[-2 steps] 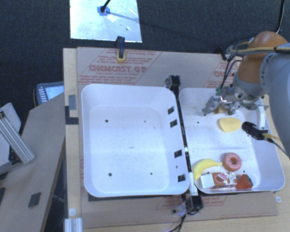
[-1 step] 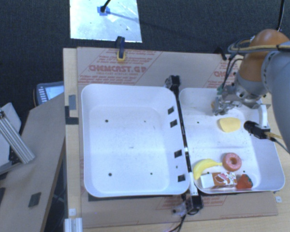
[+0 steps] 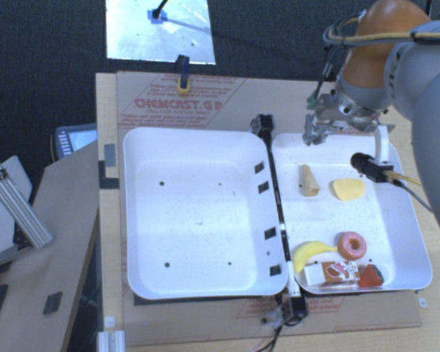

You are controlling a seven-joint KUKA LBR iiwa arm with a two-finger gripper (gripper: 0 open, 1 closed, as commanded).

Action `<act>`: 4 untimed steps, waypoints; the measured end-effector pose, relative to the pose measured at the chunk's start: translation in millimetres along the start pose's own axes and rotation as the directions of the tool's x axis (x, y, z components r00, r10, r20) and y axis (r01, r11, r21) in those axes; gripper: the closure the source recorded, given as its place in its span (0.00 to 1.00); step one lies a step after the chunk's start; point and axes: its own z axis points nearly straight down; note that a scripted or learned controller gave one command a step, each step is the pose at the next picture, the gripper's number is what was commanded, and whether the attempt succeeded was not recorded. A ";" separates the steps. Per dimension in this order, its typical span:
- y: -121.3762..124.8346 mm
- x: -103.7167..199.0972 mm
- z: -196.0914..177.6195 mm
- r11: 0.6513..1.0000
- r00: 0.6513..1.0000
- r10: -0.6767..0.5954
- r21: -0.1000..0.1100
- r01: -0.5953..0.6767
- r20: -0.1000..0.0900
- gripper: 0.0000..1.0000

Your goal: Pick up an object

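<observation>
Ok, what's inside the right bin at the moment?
In the right bin: a tan cone, a yellow wedge, a banana, a pink donut and a red-and-white packet. The gripper hangs over its far edge, covering part of the rim.
</observation>
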 end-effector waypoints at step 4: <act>-7.7 -109.0 106.2 1.000 1.000 0.014 0.009 -0.014 0.003 0.00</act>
